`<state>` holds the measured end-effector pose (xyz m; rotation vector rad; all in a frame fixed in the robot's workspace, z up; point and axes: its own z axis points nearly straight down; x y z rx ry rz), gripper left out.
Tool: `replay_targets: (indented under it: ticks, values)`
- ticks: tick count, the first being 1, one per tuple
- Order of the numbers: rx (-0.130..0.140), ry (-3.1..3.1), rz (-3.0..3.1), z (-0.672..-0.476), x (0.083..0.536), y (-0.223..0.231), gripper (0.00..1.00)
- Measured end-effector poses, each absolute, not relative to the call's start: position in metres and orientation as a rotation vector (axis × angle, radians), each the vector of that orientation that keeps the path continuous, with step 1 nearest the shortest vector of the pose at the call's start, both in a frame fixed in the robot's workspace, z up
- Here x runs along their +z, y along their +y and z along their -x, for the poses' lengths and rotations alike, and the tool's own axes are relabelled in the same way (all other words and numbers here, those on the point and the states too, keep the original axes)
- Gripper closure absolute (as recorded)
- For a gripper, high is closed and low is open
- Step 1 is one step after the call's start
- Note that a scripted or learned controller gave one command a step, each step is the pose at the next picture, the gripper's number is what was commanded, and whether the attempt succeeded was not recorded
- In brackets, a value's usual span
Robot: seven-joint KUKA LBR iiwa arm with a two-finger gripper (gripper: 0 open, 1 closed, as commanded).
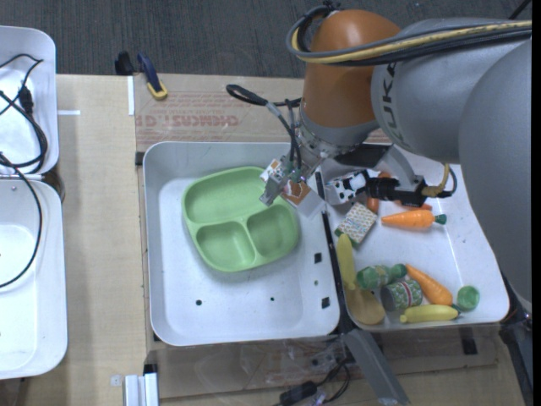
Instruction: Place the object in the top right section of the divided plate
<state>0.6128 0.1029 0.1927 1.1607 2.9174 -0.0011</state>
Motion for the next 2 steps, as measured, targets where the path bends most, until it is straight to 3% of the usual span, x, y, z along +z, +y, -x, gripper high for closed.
replay_targets:
  ticks: [2]
  values:
    - [0.001,3.136,-0.097,-0.651,0.192,0.086,1.0]
